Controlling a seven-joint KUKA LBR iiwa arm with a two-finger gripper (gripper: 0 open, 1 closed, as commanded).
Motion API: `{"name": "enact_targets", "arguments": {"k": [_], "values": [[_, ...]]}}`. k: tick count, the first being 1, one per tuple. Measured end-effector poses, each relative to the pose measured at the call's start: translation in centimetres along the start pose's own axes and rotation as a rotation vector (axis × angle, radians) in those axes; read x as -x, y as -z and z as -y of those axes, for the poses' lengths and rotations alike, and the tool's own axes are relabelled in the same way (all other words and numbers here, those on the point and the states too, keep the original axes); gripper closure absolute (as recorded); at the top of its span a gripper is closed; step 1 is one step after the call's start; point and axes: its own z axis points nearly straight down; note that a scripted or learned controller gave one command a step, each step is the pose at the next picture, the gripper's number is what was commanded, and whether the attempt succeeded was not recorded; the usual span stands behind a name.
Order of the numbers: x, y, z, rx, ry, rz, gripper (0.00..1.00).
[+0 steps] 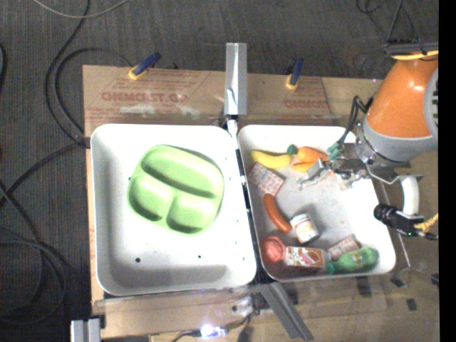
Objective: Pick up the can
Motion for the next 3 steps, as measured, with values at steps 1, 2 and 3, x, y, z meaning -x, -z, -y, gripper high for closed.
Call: {"name": "enact_targets", "arguments": {"k": [1, 2, 3], "values": [[-1.1, -13.2, 4.8, 0.009, 0.037, 0.001, 0.0], [-1.2, -12.2, 4.7, 0.009, 0.038, -0.002, 1.0], [-6.9, -4.2, 2.1, 0.007, -0.25, 0.003, 1.0]]}}
